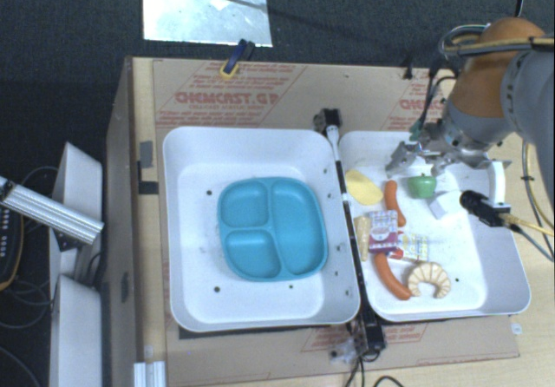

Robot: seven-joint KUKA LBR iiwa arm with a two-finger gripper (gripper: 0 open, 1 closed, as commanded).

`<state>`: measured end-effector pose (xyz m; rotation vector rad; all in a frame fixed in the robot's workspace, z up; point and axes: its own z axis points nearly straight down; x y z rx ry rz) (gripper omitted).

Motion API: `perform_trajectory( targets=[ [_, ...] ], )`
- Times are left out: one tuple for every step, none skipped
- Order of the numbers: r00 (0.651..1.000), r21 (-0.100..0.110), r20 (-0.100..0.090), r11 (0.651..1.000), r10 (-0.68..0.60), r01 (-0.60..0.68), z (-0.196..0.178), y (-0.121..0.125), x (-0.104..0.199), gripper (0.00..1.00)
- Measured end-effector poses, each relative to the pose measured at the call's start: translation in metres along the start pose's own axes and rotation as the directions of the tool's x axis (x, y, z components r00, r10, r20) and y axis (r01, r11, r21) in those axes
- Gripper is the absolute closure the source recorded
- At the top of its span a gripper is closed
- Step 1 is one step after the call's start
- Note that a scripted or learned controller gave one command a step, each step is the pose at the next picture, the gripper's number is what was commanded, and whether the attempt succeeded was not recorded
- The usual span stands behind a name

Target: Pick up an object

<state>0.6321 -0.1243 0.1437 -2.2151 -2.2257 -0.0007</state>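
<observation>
The hand [421, 161] hangs over the rear of the right bin [503, 277], its two fingers spread above a green object [422, 186]. Just left of the hand lies a yellow piece [364, 188]. In front of it lie two orange sausages [393, 200], a snack packet [383, 233] and a croissant [430, 278]. Well left, the left bin [186, 203] holds a blue divided tray [271, 228].

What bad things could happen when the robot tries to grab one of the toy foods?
1. The green toy sits just under the gripper and looks small and rounded, so it might slip or get knocked aside.
2. The toys are crowded: the sausage, yellow piece and croissant lie close together, so reaching for one could bump a neighbour.
3. The green toy lies near the bin wall, which the gripper might hit.
</observation>
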Motion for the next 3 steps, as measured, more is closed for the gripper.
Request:
perform_trajectory(
  targets=[
    [1.0,-0.001,0.001,1.0,0.0,0.0,0.06,-0.023,0.038,0.0],
    [1.0,-0.004,0.001,1.0,0.0,0.0,0.048,-0.021,0.038,1.0],
    [1.0,-0.005,0.001,1.0,0.0,0.0,-0.042,-0.041,0.082,1.0]
  ],
)
